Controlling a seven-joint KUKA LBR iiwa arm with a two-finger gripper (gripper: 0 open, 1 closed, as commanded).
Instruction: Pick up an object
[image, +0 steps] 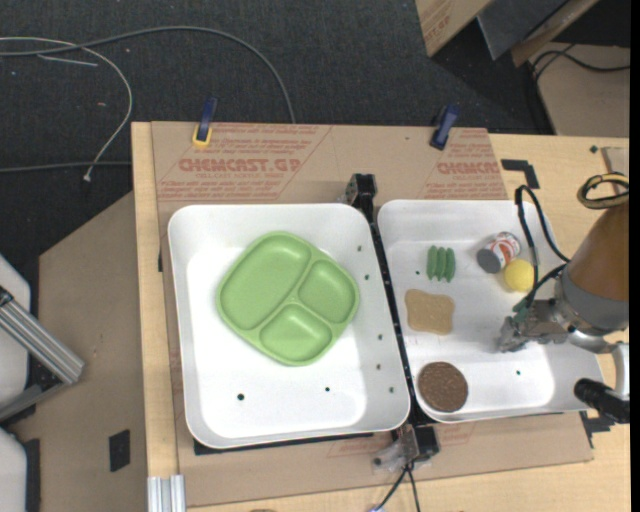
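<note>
The left bin (190, 300) held one item: a green divided plate (288, 297) with three compartments, lying flat near the bin's middle. The black divider (385, 300) between the two bins served as the reference line. Just right of it, in the right bin (470, 215), lay a small green ribbed piece (440, 263), and nearer the camera than that a tan slice resembling bread (430, 312). A round brown disc (442, 386) sat right of the divider's near end, against the near wall of that bin. Further right of the divider, toward the far side, a small red-and-white can (497, 251) lay on its side, touching or just beside a yellow ball (518, 275). The gripper (522, 330) stood low over the bin floor right of the tan slice and apart from it, on the camera side of the ball. Nothing was seen between its fingers; how far they were open could not be told.
</note>
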